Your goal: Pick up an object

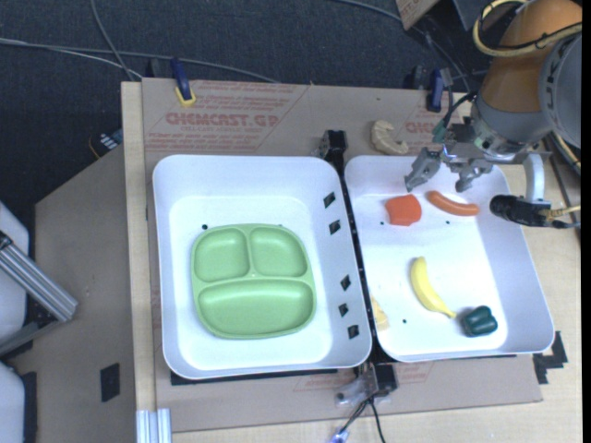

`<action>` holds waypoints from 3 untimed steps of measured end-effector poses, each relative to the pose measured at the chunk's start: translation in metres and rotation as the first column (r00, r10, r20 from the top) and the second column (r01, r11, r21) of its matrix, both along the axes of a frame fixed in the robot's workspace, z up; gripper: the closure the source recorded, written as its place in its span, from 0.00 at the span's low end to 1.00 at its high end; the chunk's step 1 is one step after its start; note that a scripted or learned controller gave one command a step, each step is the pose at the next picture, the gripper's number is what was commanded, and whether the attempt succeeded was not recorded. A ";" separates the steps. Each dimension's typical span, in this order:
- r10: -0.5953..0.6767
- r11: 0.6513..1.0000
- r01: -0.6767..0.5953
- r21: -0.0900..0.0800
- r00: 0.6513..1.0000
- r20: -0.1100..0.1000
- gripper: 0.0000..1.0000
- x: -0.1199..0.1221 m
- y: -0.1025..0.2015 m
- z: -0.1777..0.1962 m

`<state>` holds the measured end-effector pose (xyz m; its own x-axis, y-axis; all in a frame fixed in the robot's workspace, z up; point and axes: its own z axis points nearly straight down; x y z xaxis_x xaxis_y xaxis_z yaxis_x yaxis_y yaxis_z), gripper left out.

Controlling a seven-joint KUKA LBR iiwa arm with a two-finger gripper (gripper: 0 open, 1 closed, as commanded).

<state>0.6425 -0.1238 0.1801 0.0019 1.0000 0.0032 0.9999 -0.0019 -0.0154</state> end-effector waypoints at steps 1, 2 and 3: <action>0.002 1.000 -0.002 -0.002 1.000 0.015 0.00 0.003 0.000 0.008; 0.003 1.000 -0.003 -0.001 1.000 0.008 0.00 -0.002 0.004 -0.053; 0.002 1.000 -0.002 -0.001 1.000 0.009 0.00 -0.003 0.005 -0.098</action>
